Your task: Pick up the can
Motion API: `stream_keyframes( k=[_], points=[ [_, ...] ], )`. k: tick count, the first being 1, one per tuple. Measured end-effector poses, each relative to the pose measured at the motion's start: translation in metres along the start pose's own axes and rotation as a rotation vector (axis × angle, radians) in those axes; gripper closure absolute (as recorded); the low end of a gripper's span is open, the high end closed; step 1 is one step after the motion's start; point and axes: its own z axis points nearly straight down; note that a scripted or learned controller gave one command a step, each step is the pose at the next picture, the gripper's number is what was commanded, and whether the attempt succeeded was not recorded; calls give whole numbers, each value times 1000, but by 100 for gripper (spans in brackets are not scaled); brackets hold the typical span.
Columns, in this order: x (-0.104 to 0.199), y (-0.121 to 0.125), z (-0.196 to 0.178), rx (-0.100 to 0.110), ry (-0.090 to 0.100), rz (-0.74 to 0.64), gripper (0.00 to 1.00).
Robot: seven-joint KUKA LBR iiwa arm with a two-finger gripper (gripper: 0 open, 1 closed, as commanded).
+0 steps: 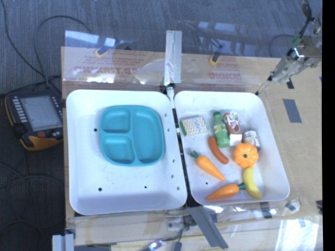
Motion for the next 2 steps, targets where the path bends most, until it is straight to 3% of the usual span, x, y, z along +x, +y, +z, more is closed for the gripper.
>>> stream_keyframes(
  k=[1,2],
  points=[
    [0,1,-8,2,-1,0,100],
    [-16,35,14,-13,11,-18,100]
  ],
)
